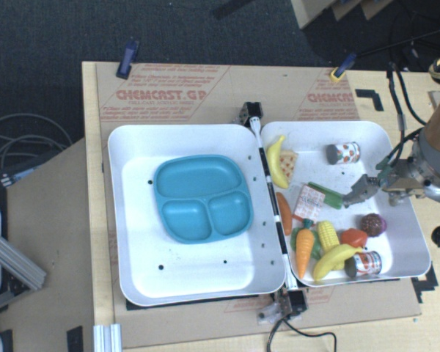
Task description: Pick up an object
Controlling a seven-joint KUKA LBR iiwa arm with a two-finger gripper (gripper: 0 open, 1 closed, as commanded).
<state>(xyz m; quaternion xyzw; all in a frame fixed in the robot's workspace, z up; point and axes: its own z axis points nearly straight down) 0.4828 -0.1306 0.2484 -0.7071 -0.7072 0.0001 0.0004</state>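
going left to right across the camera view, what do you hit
Blue divided plate → upper banana → carrot → small can → dark red fruit

Dark blue carpet (pixel 44 28) surrounds the brown-topped bench (pixel 205 86).

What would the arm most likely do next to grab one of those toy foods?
Probably lower a little and close. The gripper hovers in the right bin, its tip by the green object beside the small packet, nothing visibly between its fingers. That object looks nearest, so it seems the likeliest target.
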